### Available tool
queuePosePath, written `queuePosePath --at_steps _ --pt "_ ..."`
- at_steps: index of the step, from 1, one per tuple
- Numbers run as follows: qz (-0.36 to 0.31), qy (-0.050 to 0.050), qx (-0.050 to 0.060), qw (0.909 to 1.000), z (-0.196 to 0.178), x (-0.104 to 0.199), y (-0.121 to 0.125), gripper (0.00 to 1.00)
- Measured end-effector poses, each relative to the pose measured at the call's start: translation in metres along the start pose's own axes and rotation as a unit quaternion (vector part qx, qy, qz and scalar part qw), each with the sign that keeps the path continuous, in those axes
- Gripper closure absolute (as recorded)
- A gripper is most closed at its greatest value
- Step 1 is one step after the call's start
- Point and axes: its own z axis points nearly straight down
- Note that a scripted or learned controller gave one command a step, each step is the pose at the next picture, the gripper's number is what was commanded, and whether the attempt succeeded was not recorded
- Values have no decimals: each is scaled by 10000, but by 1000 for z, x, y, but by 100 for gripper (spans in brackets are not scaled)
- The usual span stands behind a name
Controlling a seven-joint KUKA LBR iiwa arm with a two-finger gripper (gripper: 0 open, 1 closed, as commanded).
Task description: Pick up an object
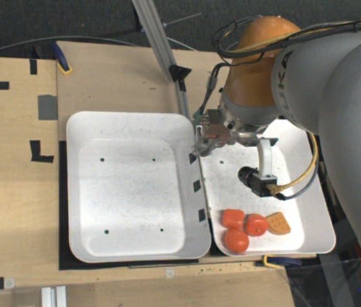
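The left bin (129,190) fills the centre-left. At the rim between the bins hangs the gripper (204,143); spread or pressed together, I cannot tell. In the right bin (299,171), at its lower end, three red balls (233,219) cluster. They look light, smooth and apt to roll, so take one across its middle. An orange wedge (278,223) and the bin wall crowd them.

Grey arm (340,82) reaches from the right, wrist (248,107) bent downward.

The arm (324,82) runs off the right edge, hiding the right bin's (228,184) far end, and the claw (201,144) is indistinct.
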Motion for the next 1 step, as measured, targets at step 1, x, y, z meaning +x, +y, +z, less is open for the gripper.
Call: queuePosePath --at_steps 1 --pt "-7 9 -8 10000 -2 52 23 100"
